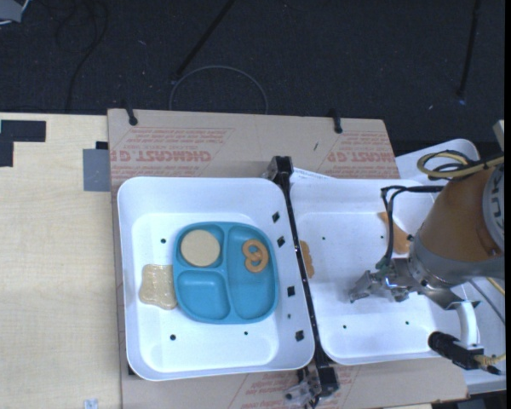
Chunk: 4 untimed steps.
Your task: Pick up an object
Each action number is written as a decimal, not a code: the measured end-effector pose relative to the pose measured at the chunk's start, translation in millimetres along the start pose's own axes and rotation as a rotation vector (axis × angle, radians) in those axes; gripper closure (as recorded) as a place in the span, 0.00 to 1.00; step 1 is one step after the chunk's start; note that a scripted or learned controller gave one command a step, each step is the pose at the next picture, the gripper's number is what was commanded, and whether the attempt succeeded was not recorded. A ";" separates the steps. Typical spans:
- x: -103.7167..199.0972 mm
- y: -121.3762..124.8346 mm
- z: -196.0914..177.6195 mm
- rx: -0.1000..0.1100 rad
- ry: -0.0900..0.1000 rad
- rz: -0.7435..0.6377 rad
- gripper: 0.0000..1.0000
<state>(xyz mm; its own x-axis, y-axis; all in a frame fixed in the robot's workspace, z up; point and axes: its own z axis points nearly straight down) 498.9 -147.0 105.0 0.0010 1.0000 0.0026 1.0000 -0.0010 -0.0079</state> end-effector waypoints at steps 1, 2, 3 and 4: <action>0.8 0.0 17.9 -0.004 -0.001 0.000 0.00; -0.2 0.3 6.2 -0.005 -0.001 0.006 1.00; 0.6 -0.4 -35.6 -0.009 -0.002 -0.001 1.00; -5.5 1.6 -79.2 -0.010 -0.003 -0.001 1.00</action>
